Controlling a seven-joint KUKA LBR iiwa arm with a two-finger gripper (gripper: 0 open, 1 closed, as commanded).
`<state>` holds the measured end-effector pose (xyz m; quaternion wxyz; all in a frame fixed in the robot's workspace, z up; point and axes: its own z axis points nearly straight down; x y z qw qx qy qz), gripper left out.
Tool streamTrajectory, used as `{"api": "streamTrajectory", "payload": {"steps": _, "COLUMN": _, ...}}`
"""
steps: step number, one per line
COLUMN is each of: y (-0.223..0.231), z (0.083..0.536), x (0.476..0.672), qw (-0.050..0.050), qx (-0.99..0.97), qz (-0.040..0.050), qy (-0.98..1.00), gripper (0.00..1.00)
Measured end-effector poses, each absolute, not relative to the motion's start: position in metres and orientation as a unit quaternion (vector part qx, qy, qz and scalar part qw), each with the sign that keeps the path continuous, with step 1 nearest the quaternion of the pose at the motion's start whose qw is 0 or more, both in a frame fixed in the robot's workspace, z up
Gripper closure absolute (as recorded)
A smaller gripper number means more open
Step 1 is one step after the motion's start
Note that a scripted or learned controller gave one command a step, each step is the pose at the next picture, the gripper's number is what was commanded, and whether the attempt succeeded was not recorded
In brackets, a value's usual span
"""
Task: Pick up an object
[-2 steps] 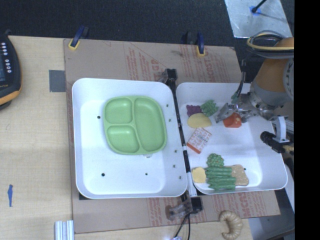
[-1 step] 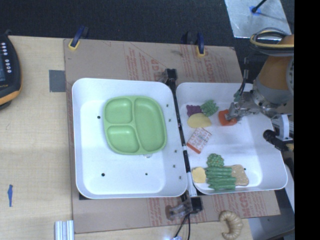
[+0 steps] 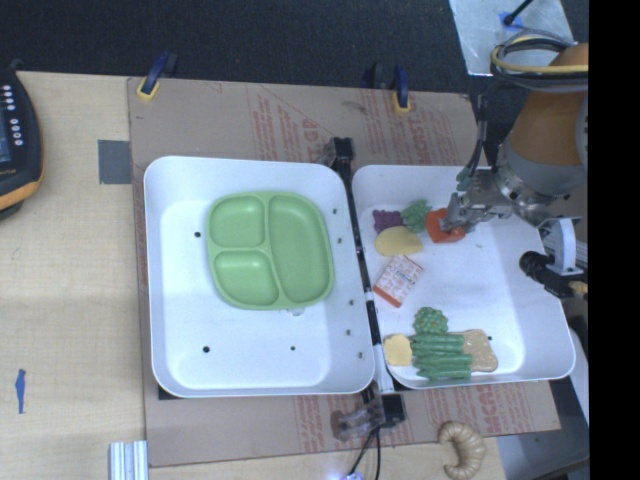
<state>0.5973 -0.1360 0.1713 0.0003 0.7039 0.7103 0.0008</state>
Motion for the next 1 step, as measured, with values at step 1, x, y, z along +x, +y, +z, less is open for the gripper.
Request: {"api": "streamTrajectory", "payload": {"steps": 1, "y": -0.0625, "z": 0.2169, "x": 0.5725, "qw": -0.001, "qx": 0.703, "qz": 0.0006, "qy": 0.711, "gripper": 1.00}}
